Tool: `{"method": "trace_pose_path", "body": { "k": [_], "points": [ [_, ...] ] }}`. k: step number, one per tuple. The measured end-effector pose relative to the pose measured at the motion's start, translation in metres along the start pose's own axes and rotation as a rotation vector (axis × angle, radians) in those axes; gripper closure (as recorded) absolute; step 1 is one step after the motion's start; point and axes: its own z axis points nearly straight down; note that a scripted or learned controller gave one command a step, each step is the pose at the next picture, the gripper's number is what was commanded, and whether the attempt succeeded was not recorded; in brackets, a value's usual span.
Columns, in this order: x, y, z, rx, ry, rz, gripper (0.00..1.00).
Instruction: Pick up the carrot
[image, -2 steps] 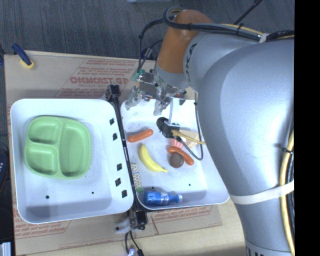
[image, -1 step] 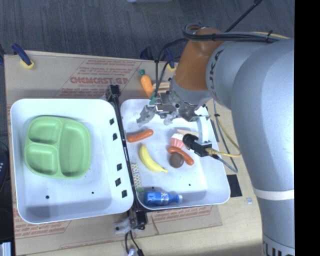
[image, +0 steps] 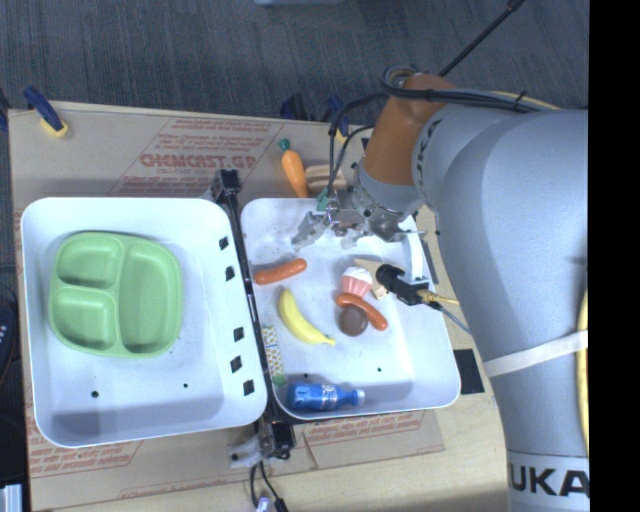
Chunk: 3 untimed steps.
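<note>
From where I stand, the grey arm (image: 500, 250) comes in from the right and bends over the far part of the right bin (image: 425, 375). Its orange band (image: 400, 130) is just above the wrist. The gripper (image: 322, 228) hangs over the far left corner of that bin, and its fingers (image: 303, 233) point to the left. I see nothing between them, but how wide they stand I cannot tell, because they are small and blurred against the white floor.

The carrot (image: 293, 172) is not in any bin. It lies on the cardboard (image: 180, 150) just behind the far rim of the right bin, near the gripper but apart from it, with its green end pointing away to the far side.

Inside the right bin lie a sausage (image: 280, 271) near the left wall, a banana (image: 302, 319) nearer to me, and to the right of these a pink cupcake (image: 356, 282), a brown round thing (image: 352, 322) and a second sausage (image: 366, 311) touching it. A blue bottle (image: 322, 397) lies on its side against the near wall.

The left bin (image: 130, 405) holds a green divided plate (image: 116, 293) with three compartments. Between the two bins runs a black strip (image: 243, 290).
</note>
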Motion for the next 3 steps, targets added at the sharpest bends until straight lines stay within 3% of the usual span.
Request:
{"method": "trace_pose_path", "body": {
  "k": [1,2,3],
  "points": [
    [0.054,0.003,-0.077,-0.002,0.001,0.292,0.00],
    [-0.027,0.001,-0.044,0.000,0.002,0.902,0.00],
    [-0.026,0.001,-0.054,0.006,0.003,0.892,1.00]
  ]
}}
